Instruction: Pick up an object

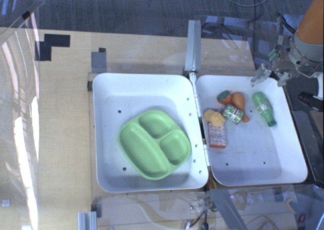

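Risk first. The likely targets sit packed in the upper left of the right bin (291, 173): an orange carrot-like toy (238, 101), a small green-and-white can (233, 114), a yellow corn piece (214, 118) and a flat red-and-white packet (217, 135). The can touches the carrot toy, and the corn rests against the top of the packet. A descent into this cluster could land the fingers on two things at once, or nudge one aside and close on nothing. The packet lies flat on the floor of the bin, so fingers may slide over it without purchase.

The green bottle (264, 108) lies on its side, apart from the cluster and nearer the arm. It looks the easier pick, though a round body on its side could roll away if the fingers meet it off-centre.

Pose: the arm (310, 31) enters from the right, with the gripper (269, 70) over the top rim of the right bin, above and just beyond the bottle. It holds nothing. Whether the fingers stand wide or narrow cannot be told at this size.

The left bin (106, 173) holds a green divided plate (154, 144), well apart from the arm.
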Robot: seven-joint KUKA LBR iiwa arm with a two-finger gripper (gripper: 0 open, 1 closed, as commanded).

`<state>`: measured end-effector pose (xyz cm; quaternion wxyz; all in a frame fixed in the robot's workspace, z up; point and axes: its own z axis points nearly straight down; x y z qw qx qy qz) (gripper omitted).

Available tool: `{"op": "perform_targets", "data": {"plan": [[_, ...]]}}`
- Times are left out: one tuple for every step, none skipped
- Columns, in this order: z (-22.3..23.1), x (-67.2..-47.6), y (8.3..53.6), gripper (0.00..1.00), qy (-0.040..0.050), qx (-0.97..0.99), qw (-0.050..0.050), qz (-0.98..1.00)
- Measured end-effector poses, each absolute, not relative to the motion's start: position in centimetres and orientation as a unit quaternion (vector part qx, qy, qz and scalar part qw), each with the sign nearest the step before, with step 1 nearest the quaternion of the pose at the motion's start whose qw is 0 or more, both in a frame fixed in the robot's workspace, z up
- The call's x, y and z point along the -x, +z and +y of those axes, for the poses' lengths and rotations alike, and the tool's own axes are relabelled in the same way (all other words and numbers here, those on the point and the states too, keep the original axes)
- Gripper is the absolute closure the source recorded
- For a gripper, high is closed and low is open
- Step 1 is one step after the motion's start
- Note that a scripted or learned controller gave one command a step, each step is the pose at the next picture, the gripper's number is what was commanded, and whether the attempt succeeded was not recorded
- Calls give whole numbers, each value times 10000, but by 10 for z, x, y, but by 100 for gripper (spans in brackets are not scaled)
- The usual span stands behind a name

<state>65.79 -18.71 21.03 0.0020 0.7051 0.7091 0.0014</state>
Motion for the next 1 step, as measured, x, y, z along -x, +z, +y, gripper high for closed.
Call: {"op": "perform_targets", "data": {"plan": [[-204, -647, 100, 0, 20, -6741, 39, 7387]]}}
